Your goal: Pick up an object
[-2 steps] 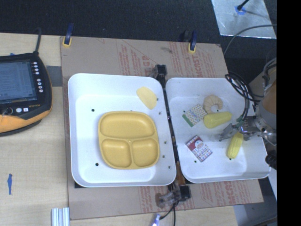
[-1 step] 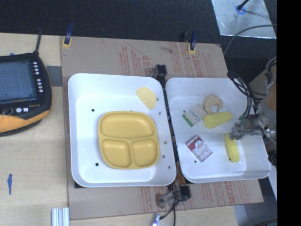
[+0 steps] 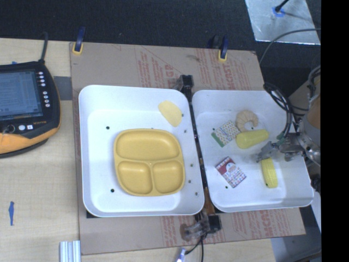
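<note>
The corn cob (image 3: 269, 173) lies in the right bin (image 3: 248, 201), near its right wall, just below the gripper (image 3: 271, 150), whose fingers point left above the cob's upper end. Nothing sits between the jaws; whether they stand wide or narrow cannot be told. Left of the gripper lie a yellow cylinder (image 3: 252, 139), a tan ring (image 3: 247, 119) and 2 small packets (image 3: 230, 171). The left bin (image 3: 95, 146) holds a yellow 3-part tray (image 3: 148, 161).
</note>
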`<state>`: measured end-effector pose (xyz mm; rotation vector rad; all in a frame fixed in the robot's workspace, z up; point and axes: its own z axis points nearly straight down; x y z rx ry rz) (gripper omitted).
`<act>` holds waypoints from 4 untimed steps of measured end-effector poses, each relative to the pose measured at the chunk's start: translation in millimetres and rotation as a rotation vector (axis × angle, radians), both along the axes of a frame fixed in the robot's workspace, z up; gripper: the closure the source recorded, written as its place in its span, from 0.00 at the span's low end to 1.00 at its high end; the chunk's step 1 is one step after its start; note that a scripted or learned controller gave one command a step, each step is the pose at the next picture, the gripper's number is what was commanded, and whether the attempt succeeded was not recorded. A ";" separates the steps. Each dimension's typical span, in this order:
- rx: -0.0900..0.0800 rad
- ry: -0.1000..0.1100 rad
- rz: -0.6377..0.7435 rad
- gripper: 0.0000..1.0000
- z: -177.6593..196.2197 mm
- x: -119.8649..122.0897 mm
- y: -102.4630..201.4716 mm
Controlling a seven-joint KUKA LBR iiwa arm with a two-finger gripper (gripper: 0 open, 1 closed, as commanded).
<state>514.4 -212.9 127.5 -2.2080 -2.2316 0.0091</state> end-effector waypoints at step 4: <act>0.004 -0.005 -0.006 1.00 65.3 76.9 135.9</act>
